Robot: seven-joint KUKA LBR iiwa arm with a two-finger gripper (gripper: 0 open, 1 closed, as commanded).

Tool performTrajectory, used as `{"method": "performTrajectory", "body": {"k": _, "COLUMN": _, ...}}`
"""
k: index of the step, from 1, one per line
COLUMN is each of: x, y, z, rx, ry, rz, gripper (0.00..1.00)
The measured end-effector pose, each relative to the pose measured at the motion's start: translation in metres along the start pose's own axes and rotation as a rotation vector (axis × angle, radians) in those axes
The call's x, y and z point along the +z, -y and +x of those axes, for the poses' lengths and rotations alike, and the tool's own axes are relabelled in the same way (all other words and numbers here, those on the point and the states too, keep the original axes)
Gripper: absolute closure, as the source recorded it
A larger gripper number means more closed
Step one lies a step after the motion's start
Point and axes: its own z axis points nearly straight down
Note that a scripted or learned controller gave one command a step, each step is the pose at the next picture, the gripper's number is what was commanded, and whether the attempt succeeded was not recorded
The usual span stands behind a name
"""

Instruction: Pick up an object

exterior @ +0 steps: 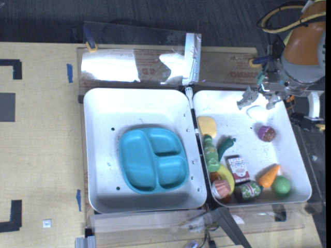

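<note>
My gripper (257,99) hangs over the far part of the right bin (230,103), fingers spread apart and nothing between them. A purple ball (267,133) lies just below it on the bin floor. Along the bin's left side lie a yellow piece (206,125), a green bottle (211,156) and a dark green pepper (225,145). Near the front sit a small red and white carton (237,168), an orange carrot (269,175), a green ball (282,186), a can (221,189) and a green and red piece (249,190).
The left bin (103,112) holds a blue divided tray (153,159). A clear panel (137,61) stands behind the bins. The arm's orange band (305,43) is at the upper right with yellow cables above it.
</note>
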Motion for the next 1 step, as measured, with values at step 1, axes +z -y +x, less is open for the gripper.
{"method": "performTrajectory", "body": {"k": 1, "x": -0.0173, "y": 0.0343, "z": -0.0613, "rx": -0.251, "ry": 0.001, "rz": -0.001, "gripper": 0.00}}
